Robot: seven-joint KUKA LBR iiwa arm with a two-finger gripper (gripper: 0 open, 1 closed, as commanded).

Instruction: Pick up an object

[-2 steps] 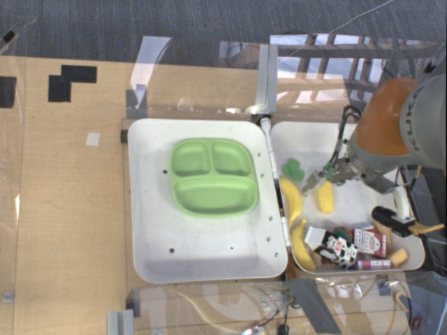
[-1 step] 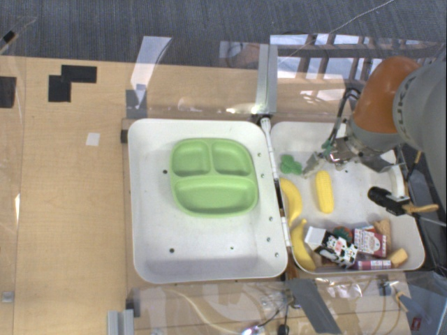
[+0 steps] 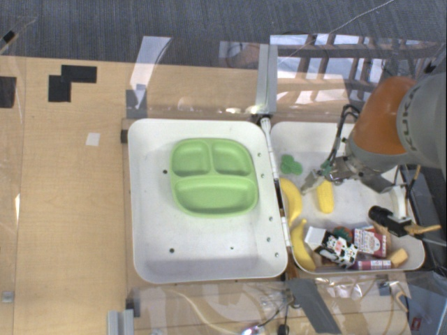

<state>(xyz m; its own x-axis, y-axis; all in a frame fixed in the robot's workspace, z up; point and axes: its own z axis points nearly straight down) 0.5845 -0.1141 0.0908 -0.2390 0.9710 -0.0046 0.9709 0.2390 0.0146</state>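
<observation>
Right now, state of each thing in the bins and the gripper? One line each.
Green divided plate: flat, right way up, in the left bin.
Gripper: low in the right bin, nothing seen between its fingers.
Yellow corn piece: lying loose beside the gripper.
Bananas: lying along the right bin's left wall.
Green leaf piece: lying flat, apart.
Card boxes: heaped at the near wall.

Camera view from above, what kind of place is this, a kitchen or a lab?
Most likely a robotics lab bench set up for picking trials. A robot arm reaches over two white bins; one holds a green divided plate, the other toy bananas and small clutter.
</observation>
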